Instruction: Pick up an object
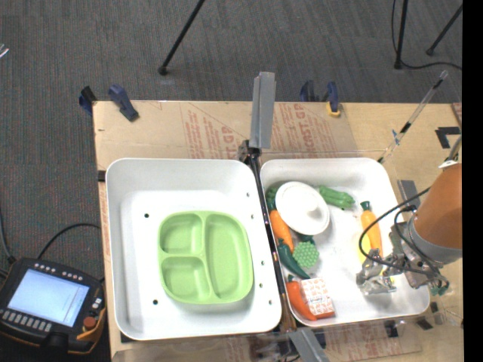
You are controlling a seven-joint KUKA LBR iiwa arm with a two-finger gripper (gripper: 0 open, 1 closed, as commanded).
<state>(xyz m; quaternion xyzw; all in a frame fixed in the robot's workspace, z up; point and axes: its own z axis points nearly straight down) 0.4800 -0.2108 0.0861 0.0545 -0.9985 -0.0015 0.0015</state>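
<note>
The right bin (355, 168) holds a white round lid or bowl (302, 207), a green toy vegetable (336, 197), an orange carrot-like piece (281, 229), a green dotted round object (306, 254), an orange and white box (312, 299) and an orange bottle-shaped object (370, 230). My gripper (376, 279) is low in the bin's near right corner, just in front of the orange bottle. I see nothing between its fingers.
The left bin (128, 202) holds a light green divided plate (205, 257). A grey post (263, 111) stands behind the seam between the bins. Clamps and tripod legs sit at the back, and a teach pendant (49, 300) lies on the floor at left.
</note>
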